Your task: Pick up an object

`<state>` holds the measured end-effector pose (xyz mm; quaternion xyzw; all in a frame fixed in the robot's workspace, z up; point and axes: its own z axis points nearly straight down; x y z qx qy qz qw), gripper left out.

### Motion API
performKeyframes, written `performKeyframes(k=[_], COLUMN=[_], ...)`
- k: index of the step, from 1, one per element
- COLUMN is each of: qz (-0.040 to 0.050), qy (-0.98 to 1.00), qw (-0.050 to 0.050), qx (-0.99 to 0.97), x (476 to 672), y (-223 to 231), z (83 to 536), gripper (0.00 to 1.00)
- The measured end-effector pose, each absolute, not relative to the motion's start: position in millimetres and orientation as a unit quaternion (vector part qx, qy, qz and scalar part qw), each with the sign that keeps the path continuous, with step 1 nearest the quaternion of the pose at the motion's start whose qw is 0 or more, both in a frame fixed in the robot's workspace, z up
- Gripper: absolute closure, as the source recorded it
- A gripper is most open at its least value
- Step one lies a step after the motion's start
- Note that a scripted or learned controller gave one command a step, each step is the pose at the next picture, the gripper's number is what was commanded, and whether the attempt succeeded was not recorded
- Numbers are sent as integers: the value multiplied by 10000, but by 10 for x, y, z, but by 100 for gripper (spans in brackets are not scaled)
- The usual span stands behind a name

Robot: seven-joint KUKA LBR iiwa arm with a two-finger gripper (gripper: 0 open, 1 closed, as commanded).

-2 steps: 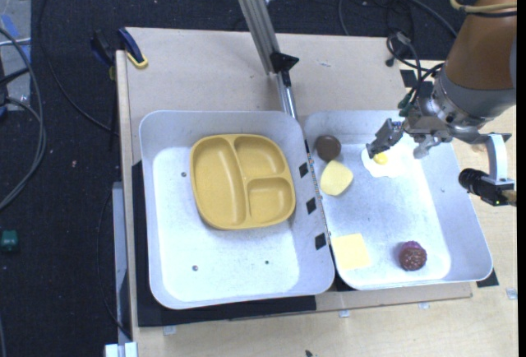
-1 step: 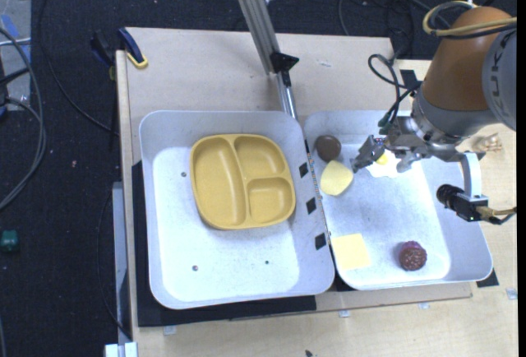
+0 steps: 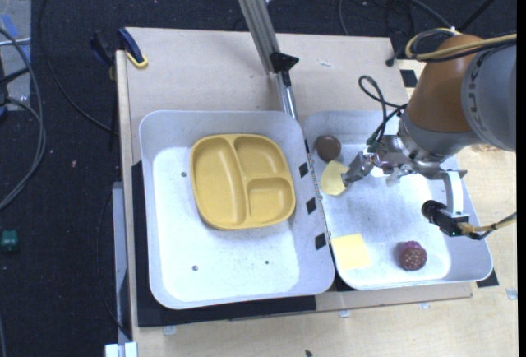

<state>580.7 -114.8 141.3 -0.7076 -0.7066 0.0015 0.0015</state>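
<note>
The right bin [image 3: 427, 207] holds a brown round object [image 3: 328, 147] near its far left corner. Just below it lies a pale yellow curved slice [image 3: 333, 179]. A flat yellow square [image 3: 351, 251] sits near the front, and a dark red berry-like ball [image 3: 412, 256] lies at the front right. My gripper [image 3: 367, 166] hangs low over the bin's far part, just right of the pale yellow slice. Its tips point left toward the slice. Nothing shows between them.
The left bin [image 3: 164, 183] holds a yellow divided plate [image 3: 243, 181]. A slanted metal pole [image 3: 255, 6] runs from the top down to the seam between the bins. Cables lie on the dark floor around the bench. The arm's orange band [image 3: 440, 92] sits over the right bin's far edge.
</note>
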Motion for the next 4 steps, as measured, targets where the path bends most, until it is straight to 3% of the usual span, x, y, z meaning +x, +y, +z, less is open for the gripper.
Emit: performKeyframes(k=[1, 2, 4], qz=[3, -8, -19], qy=[-7068, -7064, -7085], qw=[4, -26, -27], qx=[-7074, -7078, -7057], x=[5810, 5825, 5919], y=[-1144, -1153, -1090], z=[910, 1043, 2267], gripper=[0, 100, 100])
